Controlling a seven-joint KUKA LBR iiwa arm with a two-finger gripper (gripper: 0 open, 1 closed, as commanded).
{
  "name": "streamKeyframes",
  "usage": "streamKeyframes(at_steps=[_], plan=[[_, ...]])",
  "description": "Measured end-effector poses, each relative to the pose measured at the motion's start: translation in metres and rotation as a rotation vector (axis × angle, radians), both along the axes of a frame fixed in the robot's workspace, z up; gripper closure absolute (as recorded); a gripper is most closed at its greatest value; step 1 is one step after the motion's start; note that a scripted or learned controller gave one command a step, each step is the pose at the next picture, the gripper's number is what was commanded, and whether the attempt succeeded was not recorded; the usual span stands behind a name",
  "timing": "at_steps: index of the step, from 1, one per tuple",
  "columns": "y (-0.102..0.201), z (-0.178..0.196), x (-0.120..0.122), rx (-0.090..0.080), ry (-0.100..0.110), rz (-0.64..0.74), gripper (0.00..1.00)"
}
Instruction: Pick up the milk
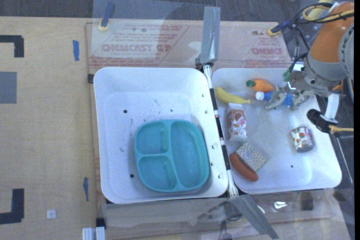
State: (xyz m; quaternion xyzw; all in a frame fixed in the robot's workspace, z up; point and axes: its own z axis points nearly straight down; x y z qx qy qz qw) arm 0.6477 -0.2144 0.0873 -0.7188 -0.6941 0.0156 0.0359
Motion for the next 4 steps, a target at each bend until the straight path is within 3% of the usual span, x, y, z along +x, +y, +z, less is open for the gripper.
streamKeyframes(at_steps=[1,2,3,4], plan=[[0.0001,-0.0006,0.0001,-0.001,-0.001,-0.002,0.0],[-0.0034,0.0,0.0068,0.002,0.002,0.12,0.0],[-0.0027,-0.0002,0.0072,0.002,0.004,0.082,0.0],[-0.0045,0.0006,0.0085,0.003,-0.005,0.15,0.0]])
